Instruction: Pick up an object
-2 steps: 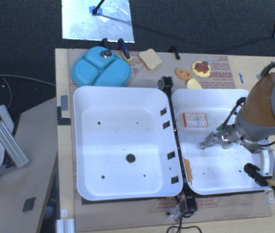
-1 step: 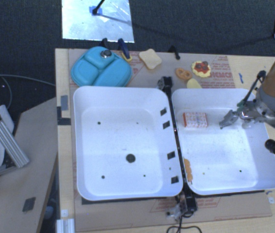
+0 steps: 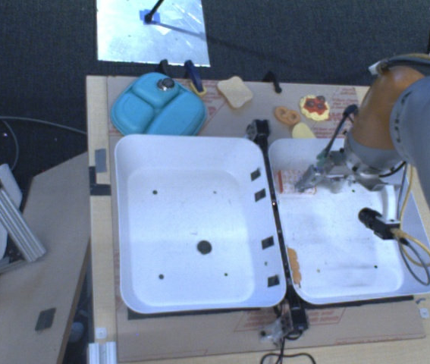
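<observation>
While the gripper (image 3: pixel 306 179) hangs low in the right bin (image 3: pixel 351 279) near its far left corner, fingers' gap impossible to tell, the nearest pickable object, a small tan piece (image 3: pixel 293 265), lies toward the bin's near left edge, long axis along that wall.

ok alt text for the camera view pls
A grey arm reaches from the right, its gripper low over the right bin near a red-and-white card. The left bin holds a small dark disc; a blue tray and toy foods lie behind.
</observation>
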{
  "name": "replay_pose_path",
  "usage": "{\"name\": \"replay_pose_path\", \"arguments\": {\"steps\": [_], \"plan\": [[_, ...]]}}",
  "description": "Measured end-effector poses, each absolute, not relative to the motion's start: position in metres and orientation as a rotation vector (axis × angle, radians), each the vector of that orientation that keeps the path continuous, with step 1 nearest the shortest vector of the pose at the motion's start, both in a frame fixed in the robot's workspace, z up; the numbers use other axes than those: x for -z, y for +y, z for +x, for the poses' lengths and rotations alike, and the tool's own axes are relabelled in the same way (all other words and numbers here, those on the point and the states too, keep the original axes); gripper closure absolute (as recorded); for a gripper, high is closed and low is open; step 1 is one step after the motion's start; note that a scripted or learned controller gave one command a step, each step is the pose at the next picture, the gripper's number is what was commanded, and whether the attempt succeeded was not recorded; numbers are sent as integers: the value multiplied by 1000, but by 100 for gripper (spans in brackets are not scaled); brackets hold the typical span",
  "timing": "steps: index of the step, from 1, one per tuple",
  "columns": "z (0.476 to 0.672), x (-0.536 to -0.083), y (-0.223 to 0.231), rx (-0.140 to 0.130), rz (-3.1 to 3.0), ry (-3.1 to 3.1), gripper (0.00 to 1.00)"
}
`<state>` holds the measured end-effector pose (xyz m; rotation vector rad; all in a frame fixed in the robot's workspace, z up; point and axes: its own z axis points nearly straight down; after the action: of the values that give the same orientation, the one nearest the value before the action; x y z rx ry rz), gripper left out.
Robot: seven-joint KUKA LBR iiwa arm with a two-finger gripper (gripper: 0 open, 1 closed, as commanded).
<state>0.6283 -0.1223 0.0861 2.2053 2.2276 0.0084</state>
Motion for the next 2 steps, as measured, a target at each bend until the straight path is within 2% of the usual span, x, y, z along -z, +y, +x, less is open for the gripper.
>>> {"name": "replay_pose_path", "arguments": {"steps": [1, 2], "plan": [[674, -90, -88, -12, 2205, 2221, 0], [671, -193, -7, -18, 2203, 2229, 0]]}}
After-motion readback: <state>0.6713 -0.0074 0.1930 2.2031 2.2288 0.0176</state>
